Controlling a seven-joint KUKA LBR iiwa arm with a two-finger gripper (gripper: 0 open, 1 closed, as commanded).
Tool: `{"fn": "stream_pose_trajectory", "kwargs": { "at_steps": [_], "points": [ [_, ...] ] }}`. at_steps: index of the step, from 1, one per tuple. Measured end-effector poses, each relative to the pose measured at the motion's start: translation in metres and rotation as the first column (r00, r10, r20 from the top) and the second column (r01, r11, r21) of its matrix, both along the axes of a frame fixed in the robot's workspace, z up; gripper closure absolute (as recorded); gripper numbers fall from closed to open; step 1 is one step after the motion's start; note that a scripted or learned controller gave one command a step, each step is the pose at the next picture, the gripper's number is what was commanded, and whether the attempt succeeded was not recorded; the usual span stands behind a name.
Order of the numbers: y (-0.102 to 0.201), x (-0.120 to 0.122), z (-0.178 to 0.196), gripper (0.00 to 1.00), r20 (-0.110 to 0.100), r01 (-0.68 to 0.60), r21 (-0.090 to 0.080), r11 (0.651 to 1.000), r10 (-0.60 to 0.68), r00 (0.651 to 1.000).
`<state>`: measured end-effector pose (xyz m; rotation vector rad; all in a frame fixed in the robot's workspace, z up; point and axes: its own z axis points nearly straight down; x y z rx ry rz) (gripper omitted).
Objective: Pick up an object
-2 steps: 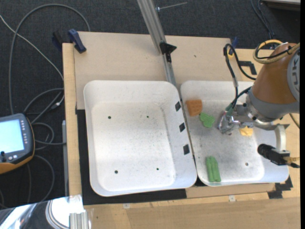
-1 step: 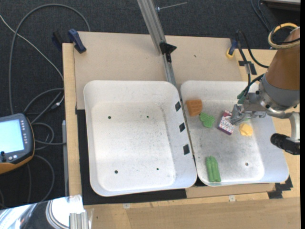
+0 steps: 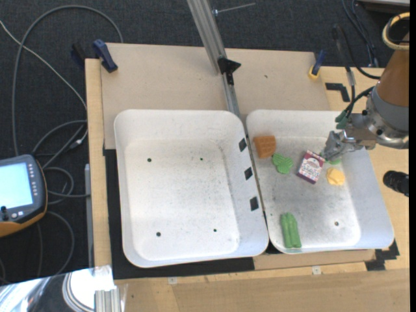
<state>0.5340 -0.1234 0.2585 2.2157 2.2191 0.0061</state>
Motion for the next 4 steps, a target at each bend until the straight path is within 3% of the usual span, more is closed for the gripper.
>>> {"fn": "stream_pose_trajectory", "kwargs": {
  "at_steps": [1,3,4],
  "points": [
    [0.048,-0.002,-0.005,1.0,-0.008,-0.004,0.004,1.0,0.004,1.0],
    [0.154,0.009,0.006,1.0,-0.005,-0.006,0.004,1.0,0.006,1.0],
    [0.213,0.016,-0.011,1.0,-0.009,-0.005,0.004,1.0,0.005,1.0]
  ]
}}
